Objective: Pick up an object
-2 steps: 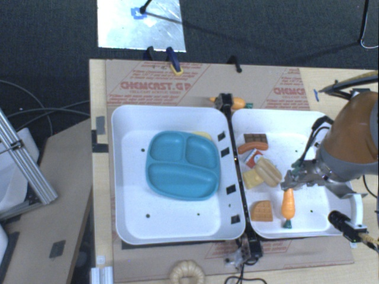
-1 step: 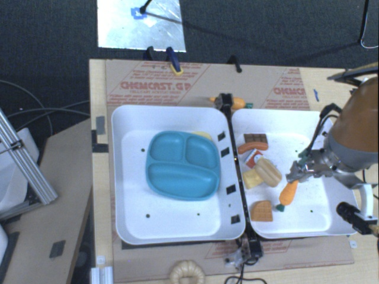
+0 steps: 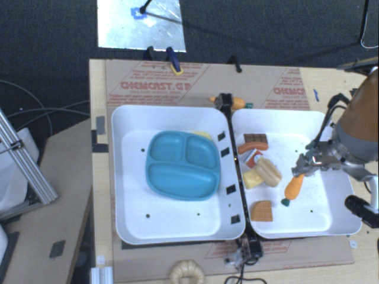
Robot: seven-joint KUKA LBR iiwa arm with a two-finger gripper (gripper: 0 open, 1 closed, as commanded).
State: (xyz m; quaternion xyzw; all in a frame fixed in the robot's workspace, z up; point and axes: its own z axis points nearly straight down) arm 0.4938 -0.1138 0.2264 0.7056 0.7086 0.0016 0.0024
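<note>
The table (image 3: pixel 100 176) is covered by a brown sheet (image 3: pixel 195 81) printed in red with "CHEMCAST GP", repeated at the right. Dark carpet (image 3: pixel 47 40) lies around it, with a shiny square panel (image 3: pixel 141 16) behind. Two white bins are set side by side: a blue divided plate (image 3: pixel 182 164) lies in the left bin (image 3: pixel 127 129), toy foods in the right bin (image 3: pixel 331 223). The gripper (image 3: pixel 302 165) is placed at the top of the toy carrot (image 3: pixel 293 188); how far the fingers are parted cannot be told.

"CHEMCAST GP" on brown board (image 3: pixel 155 85)
</note>
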